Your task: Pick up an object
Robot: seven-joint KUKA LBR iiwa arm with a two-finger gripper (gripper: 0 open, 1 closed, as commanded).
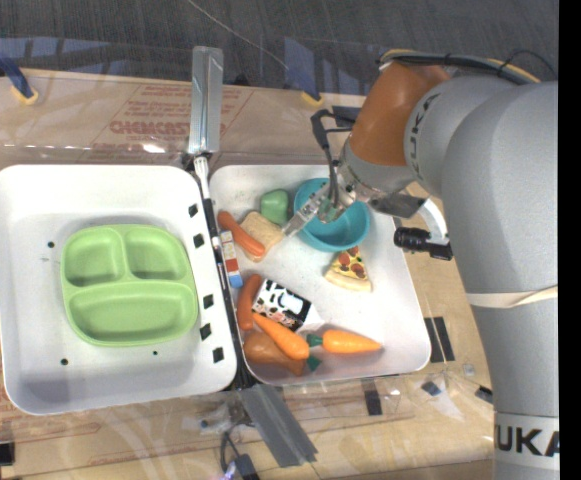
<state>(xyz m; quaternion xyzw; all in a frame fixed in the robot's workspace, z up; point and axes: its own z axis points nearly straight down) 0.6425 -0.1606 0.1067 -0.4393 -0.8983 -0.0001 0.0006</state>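
From the overhead camera we see two shallow white bins side by side on the bench. The left white bin (pixel 20 268) holds a light green plastic divided tray (pixel 127 283) with three compartments, lying flat near the bin's middle.

The right white bin (pixel 400 308) carries the clutter. A teal round bowl (pixel 342 230) sits in its upper part, and the metal two-finger gripper (pixel 317 206) hangs over the bowl's left rim, below the grey arm with its orange band (pixel 390 118). We cannot tell whether the gripper is released, clenched or grasping anything; nothing visibly sits in its grip.

Just left of the bowl lies a small green rounded block (pixel 274 205), with a tan bread-like slice (pixel 261 231) below it and a slim orange sausage-shaped piece (pixel 240 234) beside the bin's left wall. Below the bowl rests a toy pizza wedge (pixel 349 269). Lower down we find a black-and-white printed card (pixel 284 306), a large orange toy carrot (pixel 280 337) lying across a brown lump (pixel 267 353), and a second orange toy carrot (pixel 345 343) pointing right near the bin's lower edge.
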